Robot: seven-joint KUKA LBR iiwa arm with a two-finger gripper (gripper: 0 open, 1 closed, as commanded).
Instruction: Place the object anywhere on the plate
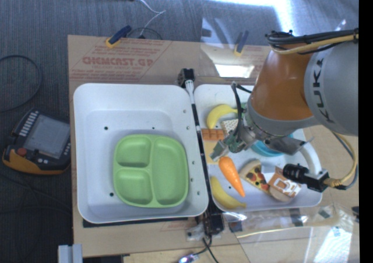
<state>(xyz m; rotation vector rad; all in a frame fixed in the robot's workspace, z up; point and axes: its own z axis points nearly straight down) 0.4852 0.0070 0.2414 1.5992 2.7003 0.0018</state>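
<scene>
A green plate [151, 169] with three compartments lies in the left bin [93, 110]. The right bin [312, 157] holds several toy foods. My gripper [225, 147] hangs low over the left part of the right bin, just above the top of an orange carrot [231, 176] and beside an orange waffle piece [213, 134]. Nothing is seen held in it. The arm's orange band [280, 90] hides the bin's middle.
Around the gripper lie a yellow banana [219, 115] behind it, a second banana [225, 196] at the bin's front, a pizza slice [254, 174], a toast piece [281, 187] and a blue item [269, 149]. The wall [197, 133] between the bins stands left of the gripper.
</scene>
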